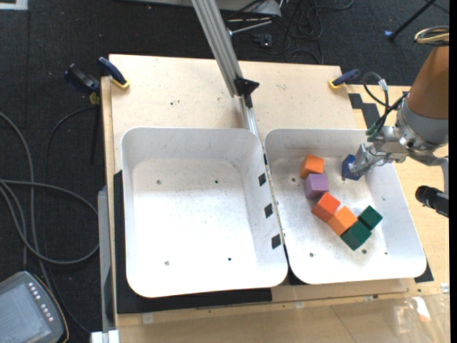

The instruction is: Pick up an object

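I see my tool (355, 166) low in the right bin (400, 263), with a small blue block (349, 167) at its tip, but I cannot tell if it grips it. The block is stubby, so I see no long side. Orange, purple and green blocks (335, 209) lie just beside it.
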Controlling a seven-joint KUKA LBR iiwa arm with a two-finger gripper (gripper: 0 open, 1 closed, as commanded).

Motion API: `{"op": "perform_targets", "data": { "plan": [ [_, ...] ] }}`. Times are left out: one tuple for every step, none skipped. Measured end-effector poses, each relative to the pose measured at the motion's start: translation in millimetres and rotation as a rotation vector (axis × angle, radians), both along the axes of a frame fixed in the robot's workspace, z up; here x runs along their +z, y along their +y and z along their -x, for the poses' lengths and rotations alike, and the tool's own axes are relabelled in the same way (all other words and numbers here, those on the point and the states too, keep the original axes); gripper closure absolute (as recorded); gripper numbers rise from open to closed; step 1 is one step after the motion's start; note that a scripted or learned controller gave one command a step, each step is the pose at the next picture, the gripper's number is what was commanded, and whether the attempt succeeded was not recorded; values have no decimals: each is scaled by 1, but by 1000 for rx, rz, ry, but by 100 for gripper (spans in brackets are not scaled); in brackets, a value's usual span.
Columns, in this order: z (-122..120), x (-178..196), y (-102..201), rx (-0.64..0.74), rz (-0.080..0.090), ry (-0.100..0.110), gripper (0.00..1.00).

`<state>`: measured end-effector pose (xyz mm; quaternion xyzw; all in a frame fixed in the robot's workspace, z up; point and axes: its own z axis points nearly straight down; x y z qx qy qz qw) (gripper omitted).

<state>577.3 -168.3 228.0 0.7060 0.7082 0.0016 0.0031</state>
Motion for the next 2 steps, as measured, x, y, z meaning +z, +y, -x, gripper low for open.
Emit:
{"op": "perform_targets", "data": {
  "plan": [
    [1, -9, 52, 5, -4, 7, 100],
    [8, -14, 112, 6, -4, 7, 100]
  ]
}}
